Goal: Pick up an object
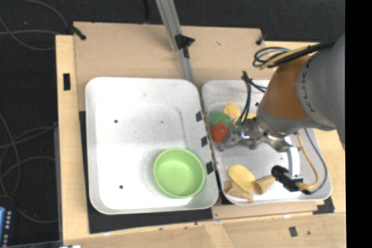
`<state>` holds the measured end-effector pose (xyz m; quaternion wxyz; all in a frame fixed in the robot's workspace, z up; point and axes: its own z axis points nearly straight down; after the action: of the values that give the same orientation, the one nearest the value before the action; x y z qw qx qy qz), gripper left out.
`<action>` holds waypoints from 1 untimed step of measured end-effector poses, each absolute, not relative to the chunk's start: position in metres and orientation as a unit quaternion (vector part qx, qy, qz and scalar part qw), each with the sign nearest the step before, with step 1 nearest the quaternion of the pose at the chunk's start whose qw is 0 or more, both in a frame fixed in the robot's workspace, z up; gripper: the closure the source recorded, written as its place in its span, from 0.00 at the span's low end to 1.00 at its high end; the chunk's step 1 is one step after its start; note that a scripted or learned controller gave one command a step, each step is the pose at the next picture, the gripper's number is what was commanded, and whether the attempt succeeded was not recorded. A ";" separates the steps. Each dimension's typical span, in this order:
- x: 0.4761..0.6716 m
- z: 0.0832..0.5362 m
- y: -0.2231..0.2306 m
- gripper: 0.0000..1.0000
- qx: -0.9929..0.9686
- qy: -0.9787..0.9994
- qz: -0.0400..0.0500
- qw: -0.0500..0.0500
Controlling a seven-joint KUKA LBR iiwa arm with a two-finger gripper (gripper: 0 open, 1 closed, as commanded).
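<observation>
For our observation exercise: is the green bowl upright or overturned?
Upright: the bowl shows its round rim and hollow inside, opening upward, in the left bin.

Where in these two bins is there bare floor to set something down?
Left bin: bare except the green bowl in its lower right corner. Right bin: crowded; the gripper, a red piece and yellow pieces take its middle and front.

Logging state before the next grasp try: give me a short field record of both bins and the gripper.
left bin: green bowl, near-right corner
right bin, left side: red object, green object just behind it, small yellow object further back
right bin, near edge: yellow banana-like piece, tan pieces beside it
gripper: low in right bin, next to red object; grasp cannot be told
</observation>
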<state>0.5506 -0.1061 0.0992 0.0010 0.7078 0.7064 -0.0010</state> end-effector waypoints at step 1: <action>0.552 0.111 -0.105 1.00 0.710 0.705 0.002 0.001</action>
<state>0.5520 -0.1052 0.1115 0.0012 0.7096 0.7046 0.0021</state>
